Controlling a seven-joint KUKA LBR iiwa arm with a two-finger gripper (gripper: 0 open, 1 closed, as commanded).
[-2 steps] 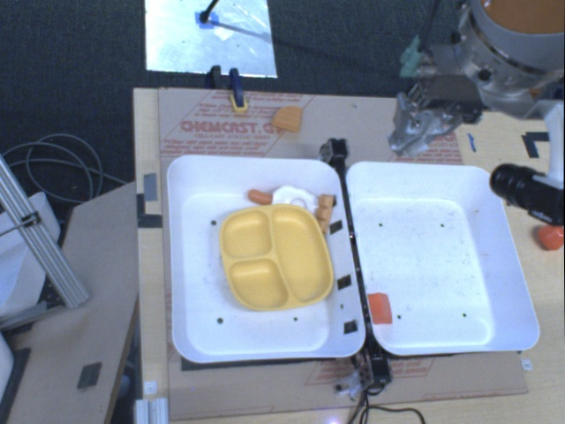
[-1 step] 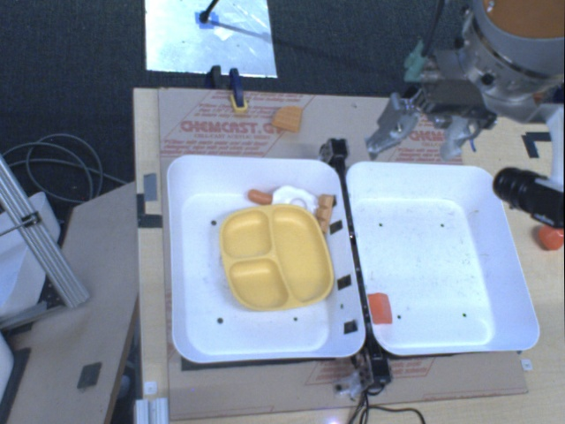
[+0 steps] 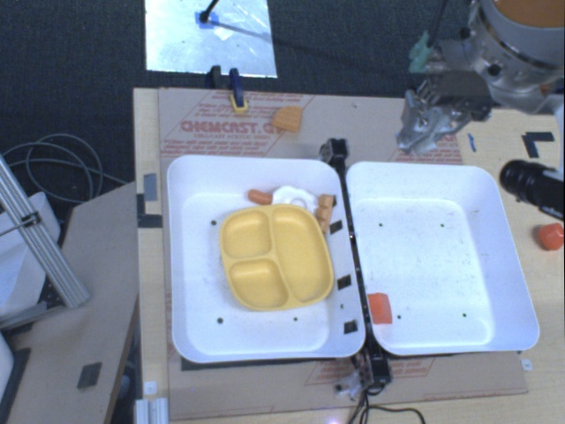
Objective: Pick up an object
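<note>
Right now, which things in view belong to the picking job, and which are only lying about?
For the job: gripper; left bin with yellow plate, orange sausage, white piece, tan peg; right bin with orange block.
Lying about: tan block behind the bins, silver sheet, orange lump.

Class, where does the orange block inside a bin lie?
The orange block lies in the view's right bin, at its near left corner, beside the seam with the left bin.
</note>
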